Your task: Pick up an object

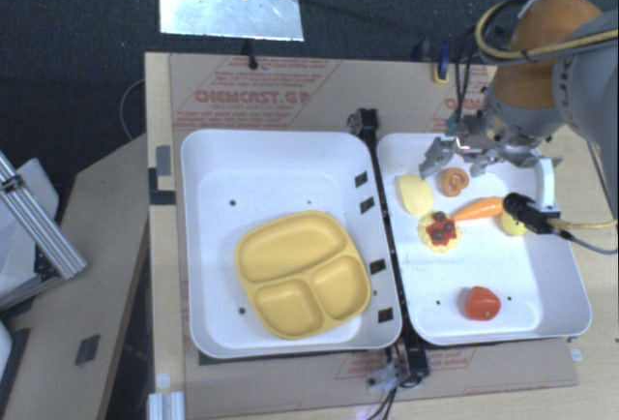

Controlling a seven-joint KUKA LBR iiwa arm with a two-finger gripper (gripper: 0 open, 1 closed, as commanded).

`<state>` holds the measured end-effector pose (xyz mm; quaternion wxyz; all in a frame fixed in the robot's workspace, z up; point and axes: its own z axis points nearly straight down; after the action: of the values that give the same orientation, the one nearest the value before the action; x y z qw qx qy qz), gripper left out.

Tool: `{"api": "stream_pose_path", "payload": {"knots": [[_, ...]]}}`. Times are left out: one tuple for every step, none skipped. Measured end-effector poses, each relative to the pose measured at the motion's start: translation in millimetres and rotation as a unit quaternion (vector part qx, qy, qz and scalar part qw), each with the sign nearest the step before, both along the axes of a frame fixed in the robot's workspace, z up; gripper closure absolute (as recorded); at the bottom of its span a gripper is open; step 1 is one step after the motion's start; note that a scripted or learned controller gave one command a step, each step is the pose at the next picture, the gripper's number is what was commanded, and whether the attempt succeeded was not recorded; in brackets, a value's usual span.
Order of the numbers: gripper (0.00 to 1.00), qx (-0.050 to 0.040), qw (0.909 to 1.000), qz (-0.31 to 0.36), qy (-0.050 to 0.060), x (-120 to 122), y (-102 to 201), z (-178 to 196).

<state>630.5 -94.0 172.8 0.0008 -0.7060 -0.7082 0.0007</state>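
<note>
Hovering at the right bin's (571,307) far edge, the gripper (462,152), fingers spread and holding nothing, seems lined up over the donut (454,181).

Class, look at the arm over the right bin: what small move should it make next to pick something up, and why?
Probably lower the tool straight down onto the donut. The tool hangs at the back of the right bin with nothing between its parts, and the donut lies just in front of it, apart from the carrot and the yellow piece.
</note>
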Motion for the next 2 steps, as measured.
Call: {"api": "stream_pose_path", "payload": {"knots": [[0.0,-0.0002,1.0,-0.001,0.0,4,-2,-42],[0.0,-0.001,1.0,-0.001,-0.003,5,-2,-88]]}}
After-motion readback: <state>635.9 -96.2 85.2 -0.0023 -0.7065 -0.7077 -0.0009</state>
